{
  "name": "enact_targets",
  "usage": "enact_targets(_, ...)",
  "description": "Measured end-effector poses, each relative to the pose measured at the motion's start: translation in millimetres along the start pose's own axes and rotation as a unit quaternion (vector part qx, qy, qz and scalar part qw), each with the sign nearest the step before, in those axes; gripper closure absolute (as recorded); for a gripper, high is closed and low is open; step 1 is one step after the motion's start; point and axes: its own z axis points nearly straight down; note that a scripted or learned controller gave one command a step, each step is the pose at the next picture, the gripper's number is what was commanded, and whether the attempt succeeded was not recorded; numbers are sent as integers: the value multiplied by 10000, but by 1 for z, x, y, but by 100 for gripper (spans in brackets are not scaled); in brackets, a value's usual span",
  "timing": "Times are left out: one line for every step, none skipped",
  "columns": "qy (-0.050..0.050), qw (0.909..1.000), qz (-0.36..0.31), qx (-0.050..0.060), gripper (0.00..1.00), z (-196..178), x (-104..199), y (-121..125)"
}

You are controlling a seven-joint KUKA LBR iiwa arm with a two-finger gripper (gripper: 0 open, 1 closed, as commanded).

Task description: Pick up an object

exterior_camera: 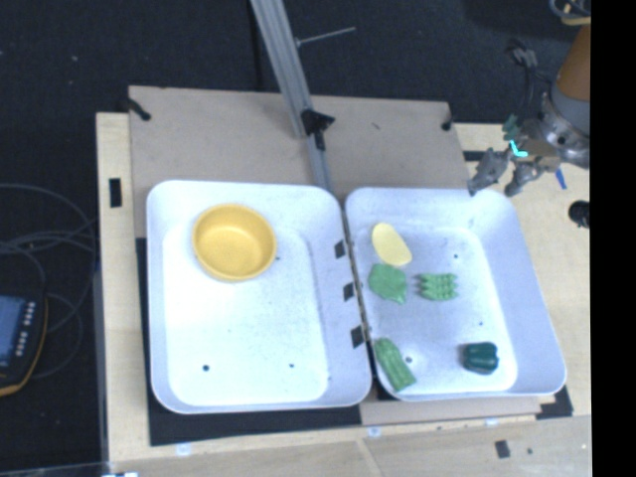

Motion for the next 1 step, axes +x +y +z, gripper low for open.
enact_targets(0,10000,0,0,0,0,0,0)
